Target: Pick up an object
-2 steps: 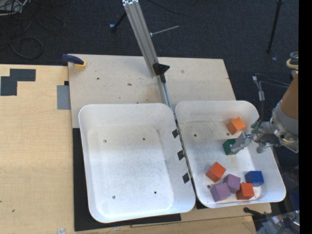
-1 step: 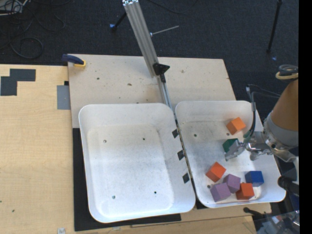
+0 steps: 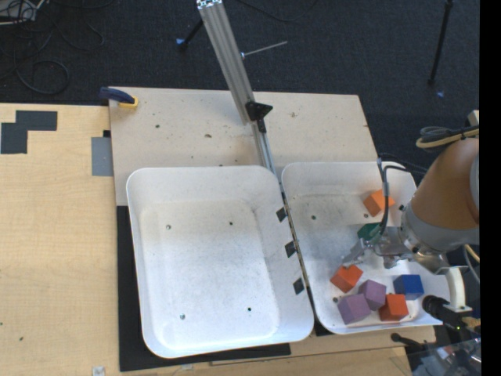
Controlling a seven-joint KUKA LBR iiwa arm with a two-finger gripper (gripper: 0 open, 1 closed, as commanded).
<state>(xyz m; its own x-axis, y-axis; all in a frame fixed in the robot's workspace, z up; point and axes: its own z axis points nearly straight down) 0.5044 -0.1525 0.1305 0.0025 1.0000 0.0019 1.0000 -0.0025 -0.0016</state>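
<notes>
Nowhere does any readable writing or brand mark show; the nearest thing to a label is a small black-and-white checker pattern (image 3: 209,1) at the far tip of a slanted aluminium bar (image 3: 232,59) that rises behind the bins. Taking the right bin (image 3: 329,190) as landmark: the left bin (image 3: 203,257) lies touching its left wall, both white and speckled with dark specks, resting on a pale board (image 3: 235,124) over dark carpet strewn with cables. Inside the right bin, toward its right wall, an orange block (image 3: 376,203) sits at the far side, and a dark green object (image 3: 368,231) lies just nearer than it. Along the near edge cluster an orange-red cube (image 3: 346,277), two purple blocks (image 3: 362,301), a blue block (image 3: 408,285) and another orange block (image 3: 394,308). The gripper (image 3: 374,247) hangs over the bin's right half, just beside the green object (whether its fingers are parted or closed cannot be told), with the arm's orange band (image 3: 446,190) above the bin's right rim.
</notes>
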